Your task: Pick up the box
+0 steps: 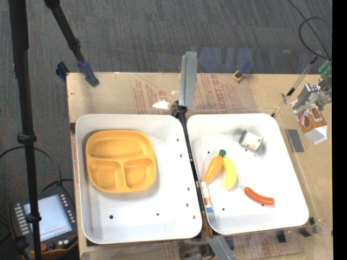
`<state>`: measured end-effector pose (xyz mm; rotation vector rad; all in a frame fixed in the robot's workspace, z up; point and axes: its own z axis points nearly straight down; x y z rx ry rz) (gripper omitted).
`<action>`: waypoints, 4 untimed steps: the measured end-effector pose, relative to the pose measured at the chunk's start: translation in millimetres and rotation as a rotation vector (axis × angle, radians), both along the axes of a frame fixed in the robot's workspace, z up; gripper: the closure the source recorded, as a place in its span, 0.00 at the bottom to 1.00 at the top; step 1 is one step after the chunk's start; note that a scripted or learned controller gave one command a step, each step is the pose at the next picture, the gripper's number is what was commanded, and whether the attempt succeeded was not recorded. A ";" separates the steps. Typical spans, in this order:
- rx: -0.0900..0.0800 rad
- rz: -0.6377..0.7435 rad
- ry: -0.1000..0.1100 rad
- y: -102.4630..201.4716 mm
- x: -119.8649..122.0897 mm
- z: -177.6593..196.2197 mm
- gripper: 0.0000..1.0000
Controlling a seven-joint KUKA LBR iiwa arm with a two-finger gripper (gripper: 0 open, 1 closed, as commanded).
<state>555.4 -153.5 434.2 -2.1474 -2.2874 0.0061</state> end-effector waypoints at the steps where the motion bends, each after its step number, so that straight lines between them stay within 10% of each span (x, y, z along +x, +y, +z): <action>1: 0.003 0.341 -0.001 -48.1 -64.0 -53.5 1.00; 2: 0.003 1.220 -0.008 -59.5 -23.7 1.4 1.00; 3: 0.008 1.467 -0.006 -26.5 -8.3 -65.8 1.00; 4: 0.004 1.512 -0.009 -5.2 70.6 1.4 1.00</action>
